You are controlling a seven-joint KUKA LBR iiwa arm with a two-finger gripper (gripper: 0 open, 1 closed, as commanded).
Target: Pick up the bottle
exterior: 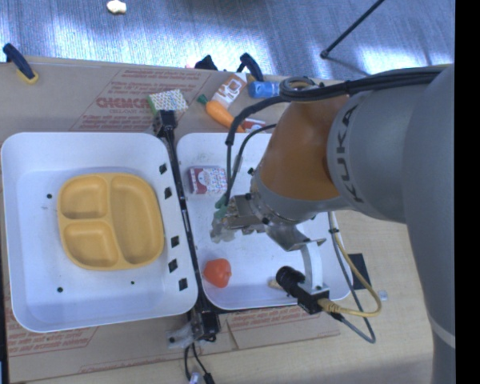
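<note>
Your hand [224, 224] hangs low in the right bin [248, 294], between a small red-and-white carton [207, 180] and a tomato [218, 273]; I cannot tell its state. The bottle [222, 97] lies on the counter [104, 94] beyond the bin's far rim, so lift clear first, then descend squarely over its body.

We see the gripper [226, 221] over the right bin [248, 294]: a carton [206, 179] just behind it, a tomato [218, 273] before it (both inside), the divided plate [110, 219] well left.
</note>
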